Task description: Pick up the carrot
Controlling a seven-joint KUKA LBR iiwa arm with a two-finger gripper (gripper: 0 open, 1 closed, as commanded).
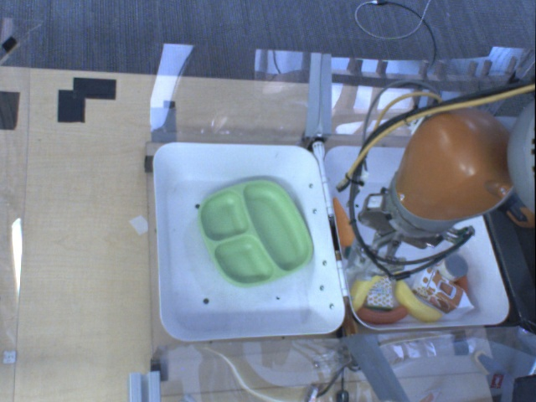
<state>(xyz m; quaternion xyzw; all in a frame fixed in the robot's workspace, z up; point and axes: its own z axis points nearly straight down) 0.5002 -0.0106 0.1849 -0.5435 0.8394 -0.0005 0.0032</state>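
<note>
Nearest the viewer, along the front wall of the right-hand shallow white bin (494,312), lies a small heap of play food: a yellow banana-shaped piece (419,301), a red sausage-shaped piece (383,315) just to its left, a yellow lump (363,292) left of that, and a white printed packet with orange markings (440,289) on the right. A small grey-blue round object (456,266) sits just beyond the packet.

Above this heap hangs the grey arm with its big orange dome (452,170), reaching in from the right and covering most of the right bin. Its two-finger gripper (394,249) points down under the wrist among black cable loops; whether the pincer is spread or pressed together cannot be told, as the wrist and cables hide it.

The slim orange carrot (342,227) lies on the floor of the right bin, tight against its left wall, just left of the gripper and a little farther back than the food heap. It runs lengthwise near to far and nothing grips it.

In the left-hand shallow white bin (180,224) rests a light green plastic plate with three compartments (255,231), roughly at the centre.

Farther back, yellow and black cables (402,107) arc from the arm over the far rim of the right bin, and beyond the pale wooden bench (75,224) is dark grey carpet (209,15).
</note>
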